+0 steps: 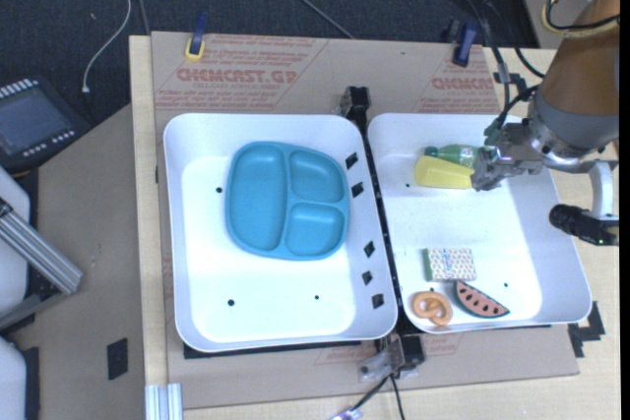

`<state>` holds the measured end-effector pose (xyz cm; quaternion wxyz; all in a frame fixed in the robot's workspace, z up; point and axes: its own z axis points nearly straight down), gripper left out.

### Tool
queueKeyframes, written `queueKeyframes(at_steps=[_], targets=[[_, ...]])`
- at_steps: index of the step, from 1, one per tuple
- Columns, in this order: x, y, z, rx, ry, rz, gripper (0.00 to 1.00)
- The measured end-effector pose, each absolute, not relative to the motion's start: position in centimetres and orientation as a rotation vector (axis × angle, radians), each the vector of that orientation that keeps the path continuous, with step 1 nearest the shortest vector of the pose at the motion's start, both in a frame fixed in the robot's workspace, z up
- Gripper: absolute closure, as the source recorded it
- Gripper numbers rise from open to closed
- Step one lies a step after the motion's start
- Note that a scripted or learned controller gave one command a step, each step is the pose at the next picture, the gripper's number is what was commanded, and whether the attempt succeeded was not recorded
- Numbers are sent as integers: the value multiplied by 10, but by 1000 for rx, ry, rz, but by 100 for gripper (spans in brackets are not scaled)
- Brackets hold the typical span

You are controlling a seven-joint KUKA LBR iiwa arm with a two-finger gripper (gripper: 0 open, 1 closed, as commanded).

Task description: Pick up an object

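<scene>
— What lies around the two shallow white bins on the brown cardboard-covered surface (295,64)?

— The left white bin (197,290) carries one thing: a blue plastic plate with three compartments (287,200), lying flat toward its far half. The right white bin (532,241) has the small items. At its far side sits a yellow, rounded plastic piece (443,174), with a green, translucent bottle-like item (451,153) touching it just beyond. Near the front edge lie a small square patterned pad (451,263), an orange ring-shaped pretzel toy (431,308) and a red watermelon-slice toy (479,301), the three close together.

— Anything in the way?

— A black divider with clips (362,211) runs between the bins. Blue clamps (197,42) hold the far edge of the cardboard, and cables trail over the dark floor beyond it.

— And the hand?

— The grey arm with its orange band (581,64) comes in from the right, and the hand (489,170) is low over the far part of the right bin, just right of the yellow piece and the green item, close enough that it seems to touch the yellow one's right end. I cannot tell whether it is apart or together; the metal parts blur into each other there. Nothing is plainly seen clamped in it.
</scene>
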<state>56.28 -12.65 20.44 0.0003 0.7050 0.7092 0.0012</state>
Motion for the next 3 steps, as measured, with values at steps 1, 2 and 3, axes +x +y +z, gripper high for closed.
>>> queueKeyframes(at_steps=[1, 2, 3], targets=[[581, -84, 216, 2214, 2227, 5, 100], [605, -30, 209, 2214, 2229, 5, 100], [629, 30, 215, 2213, 2229, 7, 100]])
